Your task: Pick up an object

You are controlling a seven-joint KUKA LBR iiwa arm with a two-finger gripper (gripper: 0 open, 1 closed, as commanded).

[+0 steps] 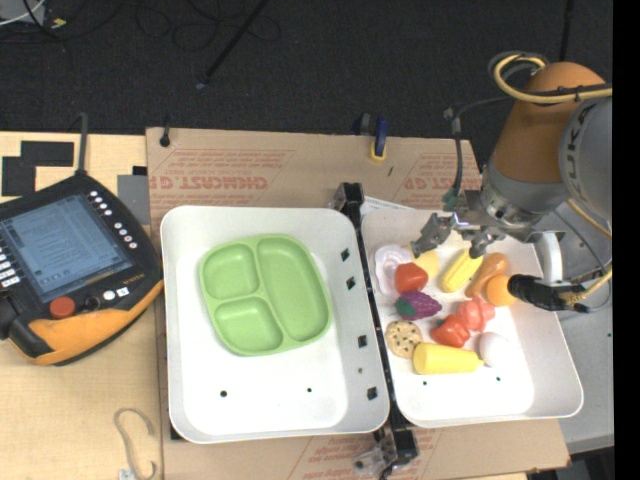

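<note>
We see the bench (250,158) lined with brown cardboard, and on it the two white bins side by side. The left bin (190,368) carries a green divided plate (265,293) near its middle, with bare white floor all round it, widest along the near edge. The right bin (540,378) has its toys crowded toward the far left corner, leaving its near edge and near right corner open. The grey arm (560,138) comes over that bin's far right corner, and its gripper (460,230) hangs at the far edge above the pile; we cannot tell how it is set. Among the toys lie a yellow corn cob (446,359) nearest the near edge, a red tomato (410,276), a purple eggplant (420,305), and a cookie (403,338) by the left wall.
</note>
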